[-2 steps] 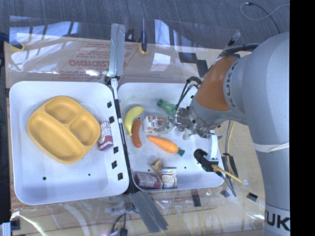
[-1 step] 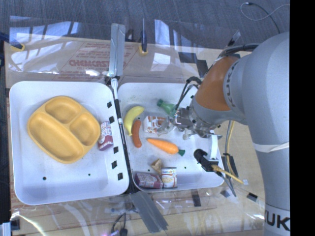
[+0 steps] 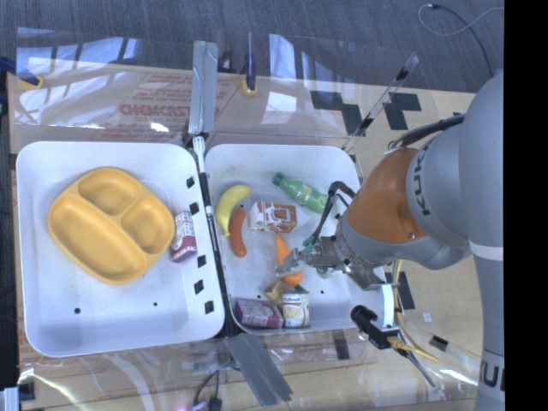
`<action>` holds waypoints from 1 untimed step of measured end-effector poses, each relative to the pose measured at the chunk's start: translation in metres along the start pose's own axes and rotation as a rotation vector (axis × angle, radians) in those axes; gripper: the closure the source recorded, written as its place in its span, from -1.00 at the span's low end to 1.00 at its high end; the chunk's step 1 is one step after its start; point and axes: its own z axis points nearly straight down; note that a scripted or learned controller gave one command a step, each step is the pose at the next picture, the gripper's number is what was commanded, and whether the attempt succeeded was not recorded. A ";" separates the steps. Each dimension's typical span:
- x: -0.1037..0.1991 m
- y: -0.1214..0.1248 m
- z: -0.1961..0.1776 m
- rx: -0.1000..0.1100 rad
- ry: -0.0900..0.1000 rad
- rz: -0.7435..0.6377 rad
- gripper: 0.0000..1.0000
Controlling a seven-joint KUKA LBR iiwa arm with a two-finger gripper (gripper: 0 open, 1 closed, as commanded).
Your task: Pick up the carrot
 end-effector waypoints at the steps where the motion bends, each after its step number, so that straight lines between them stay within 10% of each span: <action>1: 0.000 0.000 -0.006 0.006 0.000 -0.005 1.00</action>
